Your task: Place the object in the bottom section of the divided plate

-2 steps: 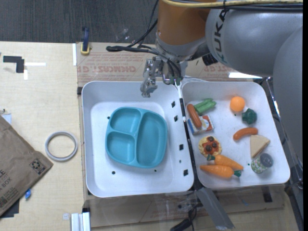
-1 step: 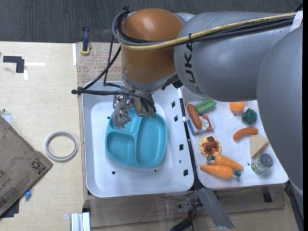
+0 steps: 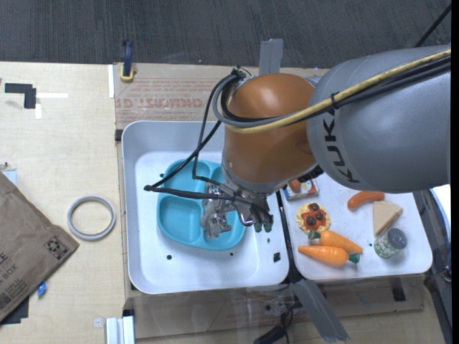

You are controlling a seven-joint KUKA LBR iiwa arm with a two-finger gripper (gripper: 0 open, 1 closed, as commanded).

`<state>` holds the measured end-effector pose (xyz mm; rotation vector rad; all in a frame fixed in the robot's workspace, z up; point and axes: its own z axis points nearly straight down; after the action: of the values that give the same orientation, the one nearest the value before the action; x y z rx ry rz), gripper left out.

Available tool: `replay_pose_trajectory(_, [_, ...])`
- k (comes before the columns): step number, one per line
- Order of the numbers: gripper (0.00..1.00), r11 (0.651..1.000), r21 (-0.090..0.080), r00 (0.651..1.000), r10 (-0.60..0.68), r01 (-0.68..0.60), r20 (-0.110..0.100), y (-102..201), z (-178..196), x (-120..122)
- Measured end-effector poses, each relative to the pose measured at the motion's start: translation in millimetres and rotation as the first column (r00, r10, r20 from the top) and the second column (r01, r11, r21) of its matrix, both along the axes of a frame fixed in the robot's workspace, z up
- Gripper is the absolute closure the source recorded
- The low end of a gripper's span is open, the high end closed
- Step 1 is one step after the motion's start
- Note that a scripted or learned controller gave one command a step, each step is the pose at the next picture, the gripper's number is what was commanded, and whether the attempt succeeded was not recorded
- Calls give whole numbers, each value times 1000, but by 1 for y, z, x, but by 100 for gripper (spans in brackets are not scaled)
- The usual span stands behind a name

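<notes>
Where the bench runs out to the far left, a brown cardboard box [image 3: 25, 253] is seen lying at a slant, and a roll of tape [image 3: 91, 216] is laid flat just to its right, apart from the bins. The left bin [image 3: 143, 264] is occupied by a blue divided plate [image 3: 179, 217], which is set towards the bin's middle. The gripper [image 3: 219, 221] is held low over the plate's right-hand part, under the orange band [image 3: 269, 131] of the arm. Something grey and metallic is seen at the fingertips above the plate's lower section, but it cannot be told whether this is the object or part of the gripper. Whether the fingers are apart or together cannot be told either. In the right bin [image 3: 423, 260] a small pizza toy [image 3: 313, 217] is laid near the left wall, with a carrot [image 3: 326, 255] below it. Further right, a red sausage [image 3: 366, 199], a wedge of bread [image 3: 386, 216] and a small tin [image 3: 391, 244] are set close together.
</notes>
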<state>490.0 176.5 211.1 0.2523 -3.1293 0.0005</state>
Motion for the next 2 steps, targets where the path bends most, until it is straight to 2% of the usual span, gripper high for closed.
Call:
replay_pose_trajectory(1, [100, 995, 0, 995, -98, 98, 2, -33, -6, 27])
replay_pose_trajectory(2, [100, 968, 0, 968, -251, 251, 2, -8, -65, 78])
